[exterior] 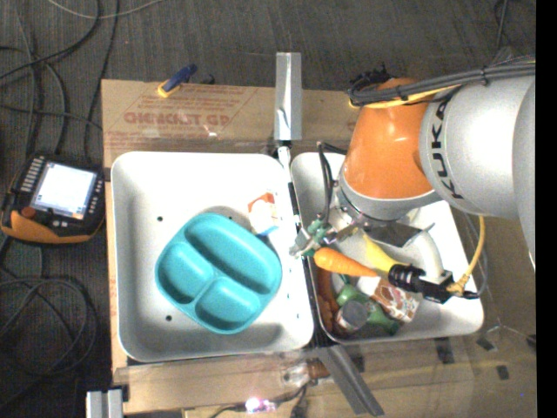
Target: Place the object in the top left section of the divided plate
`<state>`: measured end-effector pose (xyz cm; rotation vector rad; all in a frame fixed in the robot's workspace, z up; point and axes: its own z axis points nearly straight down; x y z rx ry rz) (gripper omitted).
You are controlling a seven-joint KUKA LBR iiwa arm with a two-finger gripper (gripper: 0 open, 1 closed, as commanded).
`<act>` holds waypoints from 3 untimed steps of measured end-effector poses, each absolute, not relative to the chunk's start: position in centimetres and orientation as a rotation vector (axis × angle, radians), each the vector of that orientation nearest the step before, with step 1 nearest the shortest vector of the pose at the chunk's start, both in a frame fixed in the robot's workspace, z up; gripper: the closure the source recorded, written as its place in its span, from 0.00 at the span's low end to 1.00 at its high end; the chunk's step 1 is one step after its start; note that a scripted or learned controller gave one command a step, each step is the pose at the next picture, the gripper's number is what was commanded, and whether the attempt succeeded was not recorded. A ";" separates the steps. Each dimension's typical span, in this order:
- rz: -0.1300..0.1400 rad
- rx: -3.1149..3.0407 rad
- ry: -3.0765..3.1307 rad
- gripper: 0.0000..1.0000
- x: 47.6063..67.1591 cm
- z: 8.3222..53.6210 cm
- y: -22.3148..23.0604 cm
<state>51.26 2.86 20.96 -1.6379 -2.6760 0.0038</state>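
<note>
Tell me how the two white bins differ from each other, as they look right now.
The left bin holds a teal divided plate and a small white and orange item beside it; the right bin holds a crowded heap, including a carrot and a green item. The left bin lies open to view, while the arm hangs over much of the right bin. Both are shallow, white and set side by side.

Teal divided plate (219, 273), left bin (130, 233)
</note>
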 end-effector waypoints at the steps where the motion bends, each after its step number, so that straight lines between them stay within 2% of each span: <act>1: 0.005 -1.974 -2.442 1.00 53.9 18.3 -2.3; 2: 0.004 -1.935 -2.473 1.00 53.9 23.1 1.9; 3: 0.005 -1.719 -2.627 1.00 50.6 22.4 9.1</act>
